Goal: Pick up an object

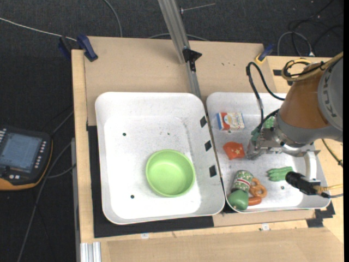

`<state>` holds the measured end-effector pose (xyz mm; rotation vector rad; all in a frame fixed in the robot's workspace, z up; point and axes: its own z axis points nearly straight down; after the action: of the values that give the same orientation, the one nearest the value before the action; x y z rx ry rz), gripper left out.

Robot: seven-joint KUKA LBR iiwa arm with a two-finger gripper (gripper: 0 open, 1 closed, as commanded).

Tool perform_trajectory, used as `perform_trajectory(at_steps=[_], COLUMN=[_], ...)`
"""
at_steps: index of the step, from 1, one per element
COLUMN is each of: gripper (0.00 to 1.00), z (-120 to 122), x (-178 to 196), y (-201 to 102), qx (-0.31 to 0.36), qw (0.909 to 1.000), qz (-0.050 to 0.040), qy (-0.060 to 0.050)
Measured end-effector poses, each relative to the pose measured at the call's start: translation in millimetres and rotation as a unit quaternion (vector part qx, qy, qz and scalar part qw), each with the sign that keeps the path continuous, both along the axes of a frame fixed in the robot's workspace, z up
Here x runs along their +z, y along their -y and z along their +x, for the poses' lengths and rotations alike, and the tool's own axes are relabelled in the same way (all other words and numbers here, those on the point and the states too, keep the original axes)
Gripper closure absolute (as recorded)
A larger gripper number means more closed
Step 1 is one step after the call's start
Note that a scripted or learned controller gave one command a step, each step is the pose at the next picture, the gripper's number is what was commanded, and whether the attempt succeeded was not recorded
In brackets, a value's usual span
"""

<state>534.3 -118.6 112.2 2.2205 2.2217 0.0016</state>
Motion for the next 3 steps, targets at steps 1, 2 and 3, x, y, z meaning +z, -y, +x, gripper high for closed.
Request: perform_trajectory(at_steps=[1, 2, 3], gripper=[1.00, 1.00, 1.00], z=[8.4, 6.8, 7.6], x=[50.2, 112.6, 161.1], y=[-7.1, -9.7, -9.8], qx=[0.000, 0.000, 0.000], qw=[1.0000, 1.0000, 1.0000], qz=[-0.0003, -0.0004, -0.0004], qy=[0.002, 0.002, 0.002])
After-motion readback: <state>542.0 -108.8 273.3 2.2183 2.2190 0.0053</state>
